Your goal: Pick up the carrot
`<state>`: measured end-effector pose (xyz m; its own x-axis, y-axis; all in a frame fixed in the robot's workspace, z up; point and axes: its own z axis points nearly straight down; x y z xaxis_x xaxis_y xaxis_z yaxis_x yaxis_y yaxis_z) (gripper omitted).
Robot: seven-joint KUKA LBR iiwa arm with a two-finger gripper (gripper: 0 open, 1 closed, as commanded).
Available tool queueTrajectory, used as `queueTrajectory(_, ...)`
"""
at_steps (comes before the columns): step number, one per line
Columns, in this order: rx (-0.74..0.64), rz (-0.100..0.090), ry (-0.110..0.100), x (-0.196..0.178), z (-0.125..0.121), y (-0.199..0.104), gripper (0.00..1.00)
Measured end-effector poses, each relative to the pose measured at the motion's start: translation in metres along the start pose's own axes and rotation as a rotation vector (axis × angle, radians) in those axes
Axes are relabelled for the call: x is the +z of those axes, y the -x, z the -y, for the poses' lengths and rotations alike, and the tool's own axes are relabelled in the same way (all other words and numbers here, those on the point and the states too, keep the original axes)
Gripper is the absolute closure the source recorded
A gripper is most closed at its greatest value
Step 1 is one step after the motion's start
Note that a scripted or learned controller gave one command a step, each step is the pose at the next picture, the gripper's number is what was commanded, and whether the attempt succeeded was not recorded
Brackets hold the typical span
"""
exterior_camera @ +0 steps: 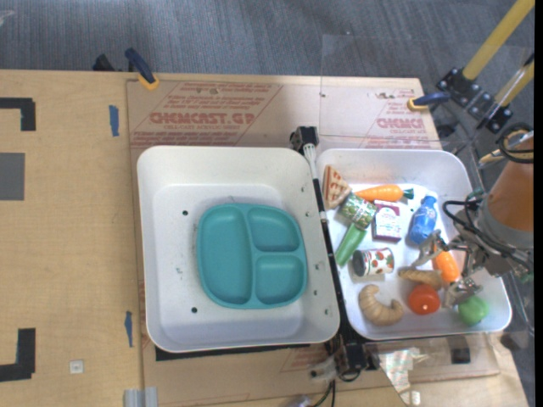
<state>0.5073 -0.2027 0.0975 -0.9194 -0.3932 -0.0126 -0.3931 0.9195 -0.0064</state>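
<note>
The carrot point(379, 193), orange with a green end, lies flat near the back of the right bin point(462, 170), between a waffle-like wedge point(335, 185) and a blue bottle point(422, 219). My gripper point(451, 270) is low over the bin's front right part, well to the right of and nearer than the carrot. Its fingers stand open on either side of a small orange piece point(446, 266) that rests among the toys. Nothing is lifted.
The right bin is crowded: a green can point(358, 212), green cucumber point(349, 242), white-red box point(388, 223), small tin point(375, 262), croissant point(380, 305), red tomato point(423, 299) and green ball point(473, 310). The left bin point(161, 227) holds a teal divided plate point(252, 254).
</note>
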Motion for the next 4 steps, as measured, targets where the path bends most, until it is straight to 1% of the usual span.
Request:
queueTrajectory(1,0.133,0.001,-0.002,0.007,-0.048,0.030,0.00)
queueTrajectory(2,0.398,0.002,-0.002,0.007,-0.004,-0.004,0.00)
queueTrajectory(3,0.713,0.000,-0.002,0.009,0.033,0.050,0.00)
queueTrajectory(4,0.711,0.013,-0.007,-0.005,0.034,0.054,1.00)
